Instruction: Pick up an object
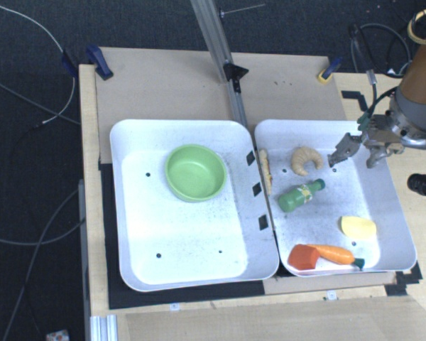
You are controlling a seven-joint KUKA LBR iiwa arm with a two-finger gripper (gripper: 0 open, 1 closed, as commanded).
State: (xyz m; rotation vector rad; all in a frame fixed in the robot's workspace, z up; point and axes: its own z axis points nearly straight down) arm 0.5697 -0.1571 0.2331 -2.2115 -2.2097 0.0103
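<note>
My gripper (358, 155) hangs open over the upper right part of the right bin (383, 190), with nothing between its fingers. A tan croissant (306, 159) lies to its left. Below that a green bottle (300, 195) lies on its side. A yellow piece (358, 227) rests near the bin's lower right. An orange carrot (334, 253) and a red block (303, 257) lie along the front edge. A thin tan stick (265, 171) runs along the bin's left wall.
The left bin (138, 212) holds a green bowl (194, 172). A metal pole (214, 34) slants down to the gap between the bins. Blue and yellow clamps sit at the board's back corners. Cables lie on the dark floor at left.
</note>
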